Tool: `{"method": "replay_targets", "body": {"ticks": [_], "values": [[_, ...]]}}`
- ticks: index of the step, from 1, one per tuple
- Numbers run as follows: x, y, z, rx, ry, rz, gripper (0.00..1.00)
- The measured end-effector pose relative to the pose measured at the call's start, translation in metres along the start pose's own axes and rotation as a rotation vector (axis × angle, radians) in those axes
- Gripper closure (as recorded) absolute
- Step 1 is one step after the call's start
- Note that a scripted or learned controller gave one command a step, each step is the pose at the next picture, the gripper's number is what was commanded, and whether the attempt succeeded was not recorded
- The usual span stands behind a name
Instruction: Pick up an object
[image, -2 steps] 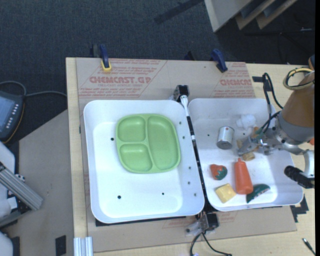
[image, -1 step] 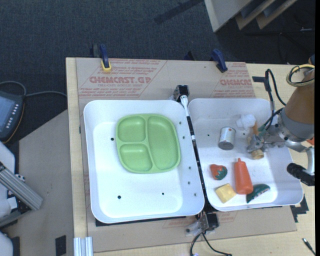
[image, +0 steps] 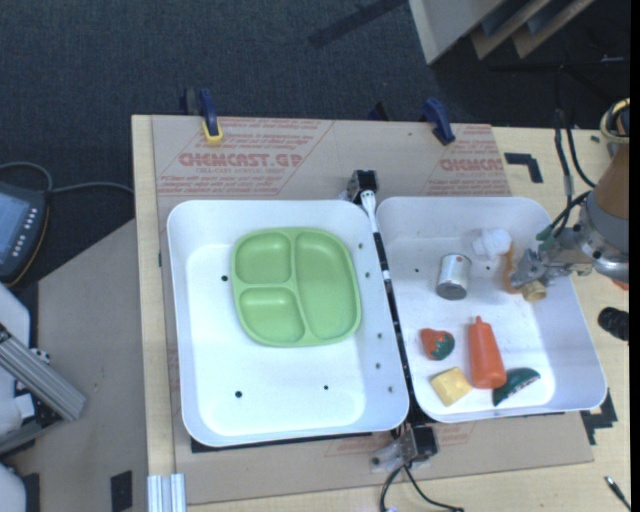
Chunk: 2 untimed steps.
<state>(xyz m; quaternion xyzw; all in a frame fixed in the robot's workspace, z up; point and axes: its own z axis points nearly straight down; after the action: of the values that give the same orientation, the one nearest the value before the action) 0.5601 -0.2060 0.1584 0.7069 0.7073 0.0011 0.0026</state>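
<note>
- Orange bottle (image: 485, 354) lies in the right bin (image: 570, 330), near its front.
- End effector (image: 532, 276) sits behind the bottle at the bin's right side; grip state unreadable.

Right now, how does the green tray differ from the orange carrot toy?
The green tray lies in the left bin; the orange carrot toy lies in the right bin. The tray is much larger, flat and split into three compartments; the carrot is slim and long. The tray lies alone; the carrot has small toys beside it. Both look plastic.
</note>
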Motion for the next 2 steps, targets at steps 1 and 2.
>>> {"method": "replay_targets", "body": {"ticks": [1, 2], "values": [[-0.006, 0.004, -0.045, -0.001, -0.001, 0.0, 1.0], [-0.006, 0.005, -0.068, 0.0, 0.0, 0.0, 1.0]]}}
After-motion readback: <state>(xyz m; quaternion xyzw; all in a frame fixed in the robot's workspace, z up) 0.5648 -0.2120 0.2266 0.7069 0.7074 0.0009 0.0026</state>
